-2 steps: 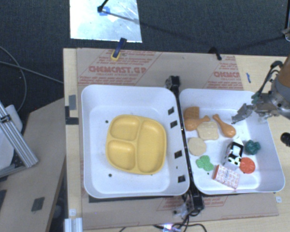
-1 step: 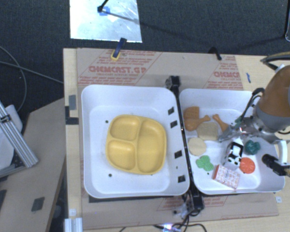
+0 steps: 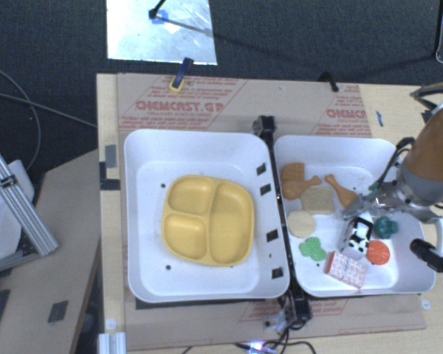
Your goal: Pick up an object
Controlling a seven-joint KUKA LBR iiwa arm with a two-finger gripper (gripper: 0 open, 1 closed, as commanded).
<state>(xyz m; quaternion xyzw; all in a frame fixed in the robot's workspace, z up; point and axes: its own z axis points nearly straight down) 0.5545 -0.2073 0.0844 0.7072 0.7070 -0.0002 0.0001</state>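
Note:
The right bin (image 3: 340, 147) holds several toy foods. Brown drumstick pieces (image 3: 295, 179) lie at its left, and another drumstick (image 3: 342, 192) lies near the middle. Below them are a beige slab (image 3: 317, 200), a pale round disc (image 3: 303, 223) and a green leafy piece (image 3: 312, 248). A pink checked packet (image 3: 346, 269) and a red-orange round piece (image 3: 379, 253) sit near the front. My gripper (image 3: 363, 212) is low over the bin's middle right, just above a black-and-white toy (image 3: 359, 236) and beside a teal piece (image 3: 387, 227). The wrist hides what lies under it.
The left bin (image 3: 144, 161) holds a yellow divided plate (image 3: 209, 218). A black divider clamp (image 3: 266, 126) sits between the bins. The grey arm with its orange band (image 3: 434, 153) comes in over the right bin's right rim. A black bracket (image 3: 428, 252) juts out at the right.

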